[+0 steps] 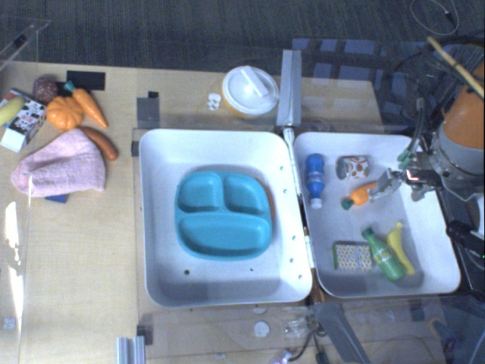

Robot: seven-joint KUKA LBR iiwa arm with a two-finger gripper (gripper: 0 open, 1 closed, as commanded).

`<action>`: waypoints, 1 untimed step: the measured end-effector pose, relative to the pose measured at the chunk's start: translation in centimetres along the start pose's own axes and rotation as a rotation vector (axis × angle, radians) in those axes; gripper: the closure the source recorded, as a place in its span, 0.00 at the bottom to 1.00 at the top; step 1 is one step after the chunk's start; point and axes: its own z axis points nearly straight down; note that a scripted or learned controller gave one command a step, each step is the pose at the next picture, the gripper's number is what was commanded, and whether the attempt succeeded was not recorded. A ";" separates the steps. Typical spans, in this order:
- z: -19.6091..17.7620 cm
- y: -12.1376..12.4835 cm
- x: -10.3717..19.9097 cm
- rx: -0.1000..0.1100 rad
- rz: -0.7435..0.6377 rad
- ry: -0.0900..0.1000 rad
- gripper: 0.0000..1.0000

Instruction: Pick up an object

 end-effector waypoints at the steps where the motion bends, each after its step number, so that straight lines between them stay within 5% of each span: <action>1: 8.2 4.5 -1.3 0.001 0.147 0.000 0.00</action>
